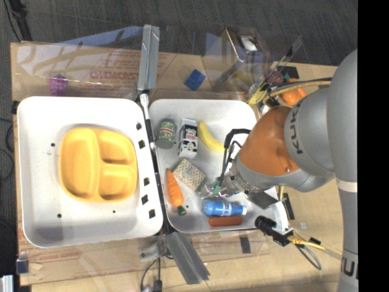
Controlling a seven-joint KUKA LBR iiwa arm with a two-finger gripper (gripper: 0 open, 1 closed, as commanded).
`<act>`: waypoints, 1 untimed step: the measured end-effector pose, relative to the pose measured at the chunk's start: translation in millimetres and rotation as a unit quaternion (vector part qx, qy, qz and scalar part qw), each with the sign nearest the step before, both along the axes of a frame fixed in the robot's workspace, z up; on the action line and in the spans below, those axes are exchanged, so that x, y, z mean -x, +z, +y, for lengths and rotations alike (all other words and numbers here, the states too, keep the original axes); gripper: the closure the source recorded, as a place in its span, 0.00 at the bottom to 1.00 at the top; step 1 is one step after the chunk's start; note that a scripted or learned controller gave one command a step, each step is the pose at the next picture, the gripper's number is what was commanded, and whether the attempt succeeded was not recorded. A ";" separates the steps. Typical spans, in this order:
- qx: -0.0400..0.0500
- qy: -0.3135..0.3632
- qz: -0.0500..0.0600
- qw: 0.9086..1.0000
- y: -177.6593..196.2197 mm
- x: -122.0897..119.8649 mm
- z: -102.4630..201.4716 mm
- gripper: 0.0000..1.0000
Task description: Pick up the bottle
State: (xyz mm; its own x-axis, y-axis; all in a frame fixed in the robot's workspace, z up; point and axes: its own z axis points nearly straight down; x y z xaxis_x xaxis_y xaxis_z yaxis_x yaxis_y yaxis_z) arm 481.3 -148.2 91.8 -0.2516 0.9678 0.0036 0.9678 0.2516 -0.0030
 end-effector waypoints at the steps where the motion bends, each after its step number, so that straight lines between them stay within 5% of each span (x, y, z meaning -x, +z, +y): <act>1: 0.001 0.066 -0.002 0.998 100.5 -43.7 87.3 1.00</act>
State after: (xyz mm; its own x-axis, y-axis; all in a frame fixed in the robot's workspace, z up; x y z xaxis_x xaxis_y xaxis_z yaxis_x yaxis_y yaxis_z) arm 524.9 -60.9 192.3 -0.3770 0.9262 0.0006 0.9262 0.3770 0.0004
